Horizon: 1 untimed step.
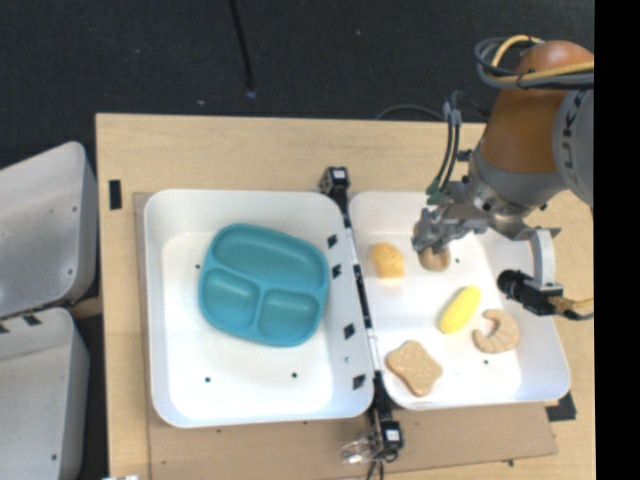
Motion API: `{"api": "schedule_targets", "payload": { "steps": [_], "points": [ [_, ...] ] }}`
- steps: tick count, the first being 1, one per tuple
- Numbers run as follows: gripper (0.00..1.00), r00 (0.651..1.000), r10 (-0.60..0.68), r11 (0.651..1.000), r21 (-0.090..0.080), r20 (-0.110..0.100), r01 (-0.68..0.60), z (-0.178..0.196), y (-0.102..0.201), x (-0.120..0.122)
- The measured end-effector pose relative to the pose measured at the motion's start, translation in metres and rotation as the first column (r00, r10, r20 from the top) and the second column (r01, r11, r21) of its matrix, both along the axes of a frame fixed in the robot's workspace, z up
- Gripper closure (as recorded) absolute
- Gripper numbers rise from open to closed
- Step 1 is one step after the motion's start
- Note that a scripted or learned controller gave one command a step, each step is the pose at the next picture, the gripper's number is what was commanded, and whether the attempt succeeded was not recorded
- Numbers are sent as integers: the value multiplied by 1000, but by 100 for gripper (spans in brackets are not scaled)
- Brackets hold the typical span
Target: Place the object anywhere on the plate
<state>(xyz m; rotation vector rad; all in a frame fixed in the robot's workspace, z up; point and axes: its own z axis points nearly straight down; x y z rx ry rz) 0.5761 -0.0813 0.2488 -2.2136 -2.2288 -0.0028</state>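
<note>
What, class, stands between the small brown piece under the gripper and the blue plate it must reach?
The raised rims where the two bins meet run between the brown piece and the blue plate. An orange-yellow piece also lies just left of it, toward the plate.

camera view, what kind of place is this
Probably a robot lab's pick-and-place bench: a robot arm over two white bins, toy foods such as a bread slice, and a teal plate.

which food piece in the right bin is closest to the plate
The small orange-yellow piece, nearest the divider; the toast, banana and others lie farther from the plate.
</note>
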Motion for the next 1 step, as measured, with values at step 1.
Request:
{"api": "schedule_targets", "payload": {
  "steps": [1],
  "points": [
    [100, 1000, -2, 1000, -1, -1, 2, -11, 48, -7]
  ]
}}
